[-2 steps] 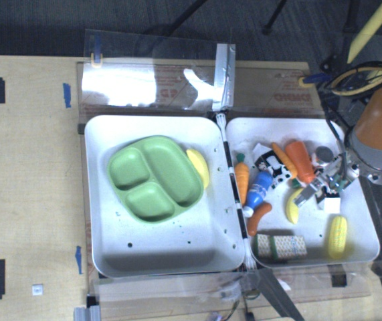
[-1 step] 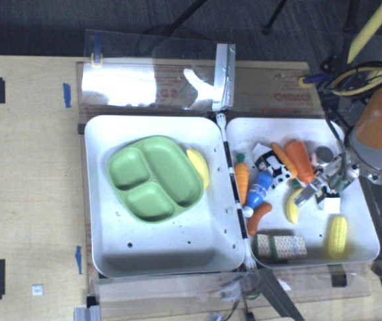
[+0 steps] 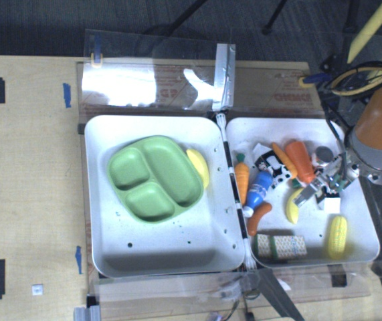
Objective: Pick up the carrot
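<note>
Camera view: arm low over right bin (image 3: 368,209), fingers (image 3: 309,194) state unclear, carrot (image 3: 242,181) apart.

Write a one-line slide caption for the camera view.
Gripper low in the right bin among toy foods, carrot lying apart by the divider; green tray in the left bin.

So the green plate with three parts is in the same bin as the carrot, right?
Not quite. The camera view shows the green plate with three parts in the left bin, while the carrot lies in the right bin, close to the wall between the two bins.
</note>
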Robot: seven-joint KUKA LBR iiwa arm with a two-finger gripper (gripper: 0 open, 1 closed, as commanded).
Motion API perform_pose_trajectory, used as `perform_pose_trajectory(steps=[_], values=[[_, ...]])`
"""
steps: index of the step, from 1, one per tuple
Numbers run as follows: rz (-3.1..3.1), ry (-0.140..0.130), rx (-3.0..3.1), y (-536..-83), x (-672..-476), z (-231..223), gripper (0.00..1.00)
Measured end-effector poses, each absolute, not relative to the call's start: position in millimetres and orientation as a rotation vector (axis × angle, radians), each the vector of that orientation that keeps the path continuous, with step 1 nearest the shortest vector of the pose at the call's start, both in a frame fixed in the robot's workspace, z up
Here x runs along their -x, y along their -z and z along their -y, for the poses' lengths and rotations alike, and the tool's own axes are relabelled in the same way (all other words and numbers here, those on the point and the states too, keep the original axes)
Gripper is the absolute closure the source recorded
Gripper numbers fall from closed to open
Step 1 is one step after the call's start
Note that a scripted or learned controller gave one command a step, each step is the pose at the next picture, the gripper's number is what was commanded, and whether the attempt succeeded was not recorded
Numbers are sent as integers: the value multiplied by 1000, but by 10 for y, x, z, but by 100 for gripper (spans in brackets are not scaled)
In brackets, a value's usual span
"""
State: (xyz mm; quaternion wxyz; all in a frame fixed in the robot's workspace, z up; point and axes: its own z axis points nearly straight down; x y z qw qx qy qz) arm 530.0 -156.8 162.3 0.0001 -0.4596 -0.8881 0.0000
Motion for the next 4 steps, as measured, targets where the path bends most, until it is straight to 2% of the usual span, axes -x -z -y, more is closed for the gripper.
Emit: perform_pose_trajectory(steps=[4], values=[[2790,0,1444,-1623,-5300,1568,0]])
